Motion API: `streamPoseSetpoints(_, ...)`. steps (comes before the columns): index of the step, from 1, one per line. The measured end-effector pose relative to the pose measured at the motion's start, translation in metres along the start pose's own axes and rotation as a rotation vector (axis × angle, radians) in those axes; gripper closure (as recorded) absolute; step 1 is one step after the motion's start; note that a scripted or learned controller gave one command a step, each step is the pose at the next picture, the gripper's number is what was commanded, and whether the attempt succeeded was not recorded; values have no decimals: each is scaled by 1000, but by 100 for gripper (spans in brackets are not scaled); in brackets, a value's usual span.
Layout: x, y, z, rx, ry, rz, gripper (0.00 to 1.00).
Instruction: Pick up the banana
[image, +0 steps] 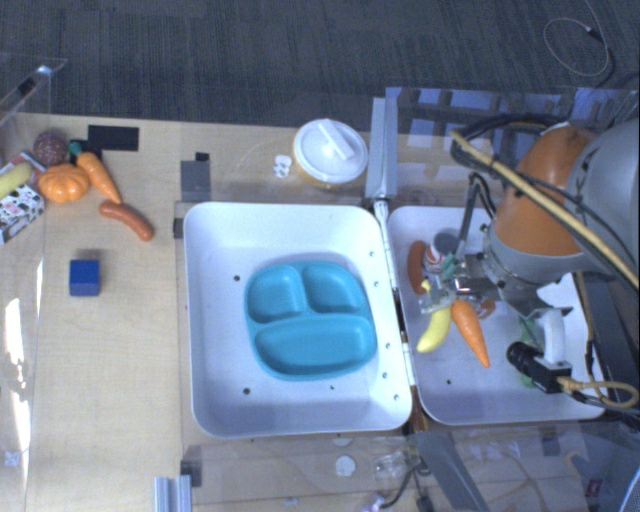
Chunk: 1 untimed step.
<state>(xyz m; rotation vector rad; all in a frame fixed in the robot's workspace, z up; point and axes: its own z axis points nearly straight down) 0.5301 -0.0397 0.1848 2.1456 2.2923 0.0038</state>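
The yellow banana (433, 330) lies in the right bin (480, 405), near its left wall, with its upper end under my gripper. An orange carrot (470, 331) lies right beside the banana, on its right. My gripper (452, 283) hangs low over the top ends of the banana and the carrot, at the end of the grey arm with the orange band (540, 210). I see nothing lifted off the bin floor.
A red sausage (416, 266) lies by the right bin's left wall, above the banana. The left bin (215, 300) holds a blue divided plate (312, 318). On the bench sit a white lid (332, 150), a blue cube (85, 277) and toy food (95, 185). Cables (545, 375) cross the right bin.
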Motion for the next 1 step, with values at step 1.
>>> streamPoseSetpoints(1,46,-18,-6,4,0,261,100)
